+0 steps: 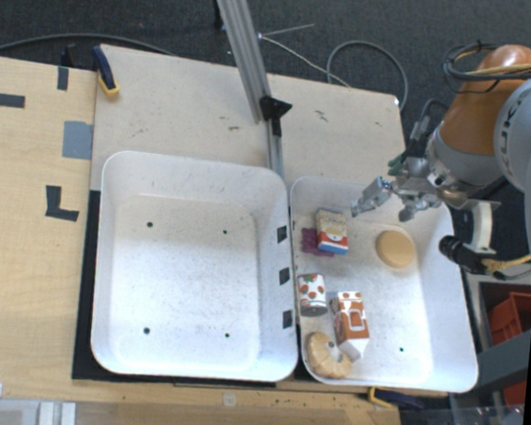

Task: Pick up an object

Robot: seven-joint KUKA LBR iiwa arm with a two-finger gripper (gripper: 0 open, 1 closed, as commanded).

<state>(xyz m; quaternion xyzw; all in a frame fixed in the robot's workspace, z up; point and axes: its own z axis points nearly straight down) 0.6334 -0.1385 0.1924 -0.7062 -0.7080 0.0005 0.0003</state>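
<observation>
The left bin (184, 264) has a bare floor, open to reach anywhere between its walls. In the right bin (424, 318), things crowd the left side: a small box (331, 233) near the far edge, a can (312, 294), a carton (350, 321) and a pastry (329, 357) at the near left corner. A round bun (396, 248) sits apart, leaving the near right corner free. A slanting metal pole (250, 50) crosses above the desk's (181, 122) far edge. The pincer (391, 199) hangs over the right bin's far edge.

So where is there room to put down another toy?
The left bin has a bare floor from wall to wall. In the right bin, there's room near its right wall, below the tan round piece. Its left side is crowded: cartons, a can, a pastry.
</observation>
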